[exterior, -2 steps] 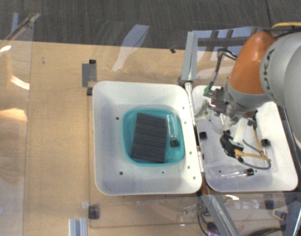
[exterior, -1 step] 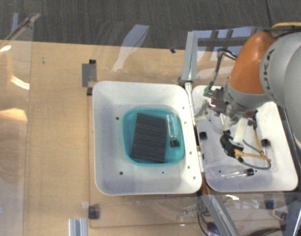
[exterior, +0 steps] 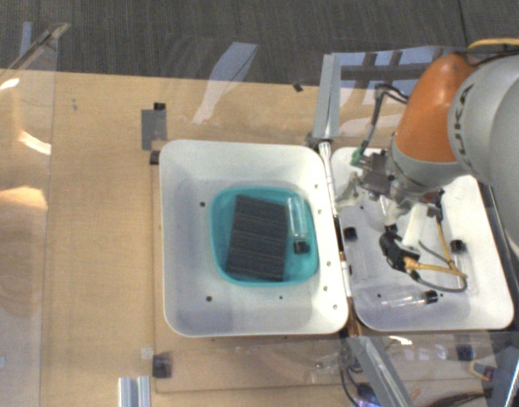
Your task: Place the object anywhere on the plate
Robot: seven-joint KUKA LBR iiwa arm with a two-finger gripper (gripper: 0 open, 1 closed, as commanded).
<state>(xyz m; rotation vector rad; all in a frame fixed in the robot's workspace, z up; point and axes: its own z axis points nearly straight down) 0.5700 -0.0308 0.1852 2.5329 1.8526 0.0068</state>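
Gripper (exterior: 393, 227): over right bin (exterior: 484, 312); my view of the fingers is blocked, grip unreadable.
Object (exterior: 258, 237): dark ridged slab lying on teal plate (exterior: 221, 227), left bin (exterior: 187, 303).
Room: white floor around plate.

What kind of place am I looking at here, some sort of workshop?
Most likely a robotics lab test bench. A grey and orange robot arm reaches over two white bins set side by side on a wooden bench, a teal plate holding a dark ridged block lies in one, and loose cables trail below the arm.

Partial dark lettering "KU" on the grey arm (exterior: 497, 117) casing, nothing else legible
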